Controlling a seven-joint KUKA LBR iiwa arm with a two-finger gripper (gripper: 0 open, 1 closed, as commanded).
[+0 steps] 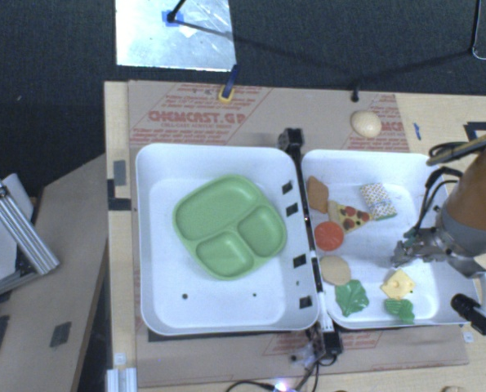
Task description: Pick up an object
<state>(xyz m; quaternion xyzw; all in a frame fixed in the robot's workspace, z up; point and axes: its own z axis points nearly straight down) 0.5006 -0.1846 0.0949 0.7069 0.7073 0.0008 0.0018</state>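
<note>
The gripper (406, 253) hangs in the right bin (414, 163) above the yellow toy (398, 285); its grip state is unclear.

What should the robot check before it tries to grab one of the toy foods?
1. Toys to pick from: ok. The right bin holds a pizza slice, a red tomato, a yellow cheese piece and a green leaf.
2. Gripper near a toy: ok. The gripper hangs just above the cheese piece in the picture.
3. Gripper open wide enough: cannot tell, it is too small and blurry.
4. Already holding something: cannot tell.
5. Room around the cheese piece: not ok. A small green piece lies right beside it.
6. Left bin: ok. It holds the green plate, away from the arm.
</note>
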